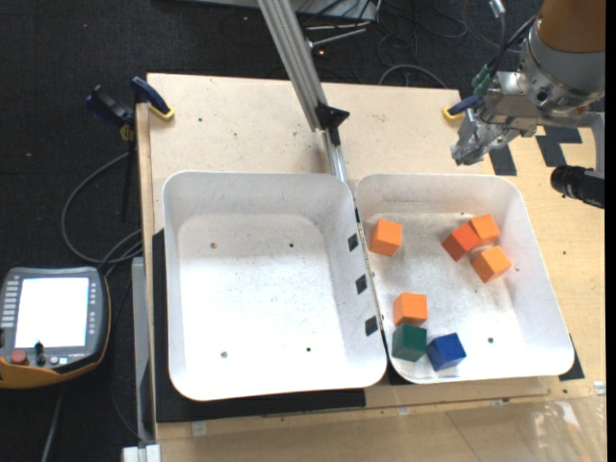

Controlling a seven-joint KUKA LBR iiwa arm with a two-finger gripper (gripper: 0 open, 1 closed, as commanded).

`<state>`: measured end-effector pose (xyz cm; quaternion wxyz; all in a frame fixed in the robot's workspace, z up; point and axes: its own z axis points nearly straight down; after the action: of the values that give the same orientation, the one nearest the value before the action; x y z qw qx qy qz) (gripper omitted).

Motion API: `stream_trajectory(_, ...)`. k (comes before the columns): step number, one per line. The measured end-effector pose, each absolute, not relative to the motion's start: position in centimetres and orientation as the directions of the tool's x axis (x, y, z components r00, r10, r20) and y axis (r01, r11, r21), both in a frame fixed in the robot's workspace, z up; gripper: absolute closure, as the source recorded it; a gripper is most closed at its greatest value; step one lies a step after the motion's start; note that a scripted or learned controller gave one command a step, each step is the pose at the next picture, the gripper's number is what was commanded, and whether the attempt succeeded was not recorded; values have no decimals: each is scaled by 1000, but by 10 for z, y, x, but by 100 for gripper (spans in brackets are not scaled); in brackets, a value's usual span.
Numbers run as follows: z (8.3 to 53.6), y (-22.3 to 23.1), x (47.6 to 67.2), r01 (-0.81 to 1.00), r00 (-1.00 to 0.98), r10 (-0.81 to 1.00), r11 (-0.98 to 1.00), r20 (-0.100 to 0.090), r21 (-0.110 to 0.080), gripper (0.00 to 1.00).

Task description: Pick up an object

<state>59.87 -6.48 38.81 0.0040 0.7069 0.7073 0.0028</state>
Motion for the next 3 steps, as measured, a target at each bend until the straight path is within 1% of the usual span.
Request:
stream_trajectory(1, 551, -104, 574, 1000, 2, 1000, -2, -3, 10, 100)
stream_trajectory(2, 546, -126, 531, 1000, 3, 1000, -3, -1, 0, 100)
stream_trajectory(3, 545, -125, 534, 1000, -2, 1000, 2, -1, 1, 0)
